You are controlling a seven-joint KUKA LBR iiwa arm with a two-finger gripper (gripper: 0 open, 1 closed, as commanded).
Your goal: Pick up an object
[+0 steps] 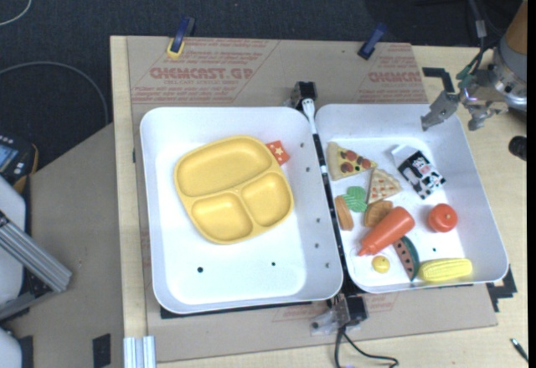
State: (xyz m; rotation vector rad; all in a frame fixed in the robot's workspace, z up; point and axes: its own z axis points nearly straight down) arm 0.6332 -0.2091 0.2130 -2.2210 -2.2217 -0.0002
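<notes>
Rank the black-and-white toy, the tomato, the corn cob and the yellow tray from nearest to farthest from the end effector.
From the end effector at the right bin's upper right:
1. Black-and-white toy, right bin's upper part.
2. Tomato, right bin's right side.
3. Corn cob, right bin's bottom corner.
4. Yellow tray, left bin.

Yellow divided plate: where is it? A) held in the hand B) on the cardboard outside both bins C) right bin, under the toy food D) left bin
D: the yellow divided plate lies flat in the left bin, while the carrot, the corn and the tomato sit in the right bin.
</notes>
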